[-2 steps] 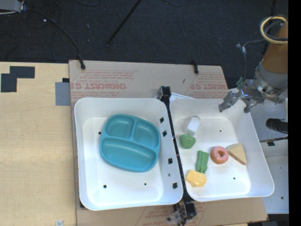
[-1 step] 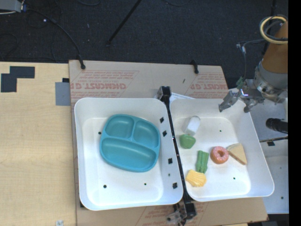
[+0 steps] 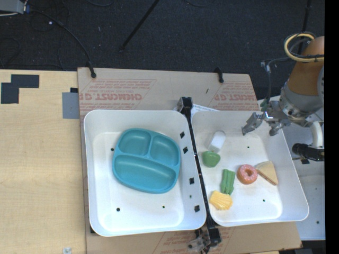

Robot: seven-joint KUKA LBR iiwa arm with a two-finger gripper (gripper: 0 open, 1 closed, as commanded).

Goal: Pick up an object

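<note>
Tool (image 3: pixel 263 124) hangs spread open, gripping nothing, by the right bin's (image 3: pixel 288 208) far rim; white cylinder (image 3: pixel 217 140) sits to its left.

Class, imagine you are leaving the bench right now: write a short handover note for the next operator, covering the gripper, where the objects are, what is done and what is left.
Gripper: open, holding nothing, poised at the upper right part of the right bin.
Right bin contents: white cylinder, green round toy, green stick-shaped toy, yellow toy, pink donut, tan wedge.
Left bin: teal divided plate.
Done: nothing picked up yet.
Left: lower onto one object, close on it and lift. The white cylinder looks nearest to the gripper.
</note>
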